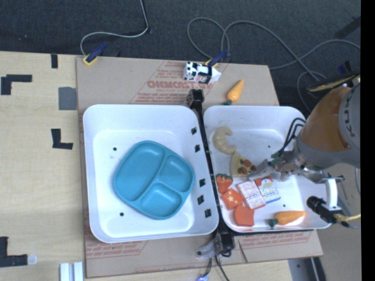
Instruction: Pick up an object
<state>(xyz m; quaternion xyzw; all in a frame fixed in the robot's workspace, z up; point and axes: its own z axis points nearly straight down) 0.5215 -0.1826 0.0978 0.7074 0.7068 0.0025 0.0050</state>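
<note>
The pincer (270, 164) is hanging low inside the right bin (258, 117), its dark tip pointing toward the pile of toy food, and whether it is wide or narrow I cannot tell from this slanted view; nothing is visibly sitting in it. To my eye the arm is reaching for something, not lifting. Just beside the tip, to its left, the pizza slice (241, 166) is lying flat, and just below it the small white carton (258, 192) is resting against the red pieces (229, 199). The pale croissant (222, 139) is sitting farther up the bin, and an orange carrot (289, 218) is lying near the lower rim, apart from the tip. The next move is likely calling for a short descent over the pizza slice or the carton, squarely centred, since both lie flat and could slip. The left bin (96, 122) is carrying a blue divided plate (153, 179), well apart from the arm.
</note>
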